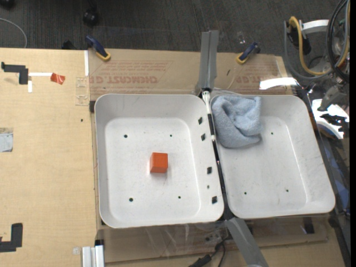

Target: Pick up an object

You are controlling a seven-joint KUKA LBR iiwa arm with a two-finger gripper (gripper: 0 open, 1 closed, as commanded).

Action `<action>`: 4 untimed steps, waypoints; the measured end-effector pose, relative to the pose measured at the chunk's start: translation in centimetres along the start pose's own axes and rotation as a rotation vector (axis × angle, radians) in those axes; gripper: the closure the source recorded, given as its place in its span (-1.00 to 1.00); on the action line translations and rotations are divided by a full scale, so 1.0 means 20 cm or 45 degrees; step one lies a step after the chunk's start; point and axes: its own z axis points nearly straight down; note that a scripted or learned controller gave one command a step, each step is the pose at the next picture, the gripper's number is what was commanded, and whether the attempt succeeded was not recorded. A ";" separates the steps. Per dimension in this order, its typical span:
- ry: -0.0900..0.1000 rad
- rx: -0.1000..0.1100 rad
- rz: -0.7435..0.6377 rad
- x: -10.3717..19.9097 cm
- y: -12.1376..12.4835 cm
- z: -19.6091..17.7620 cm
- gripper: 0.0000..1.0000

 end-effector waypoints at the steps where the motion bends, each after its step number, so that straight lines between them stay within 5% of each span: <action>1: 0.003 0.005 -0.005 0.00 -0.02 -0.05 1.00; 2: 0.005 0.001 0.002 0.00 0.00 -0.59 1.00; 3: 0.005 0.002 0.003 0.00 0.00 -0.80 1.00; 4: 0.007 0.001 0.000 0.00 -0.01 -0.80 1.00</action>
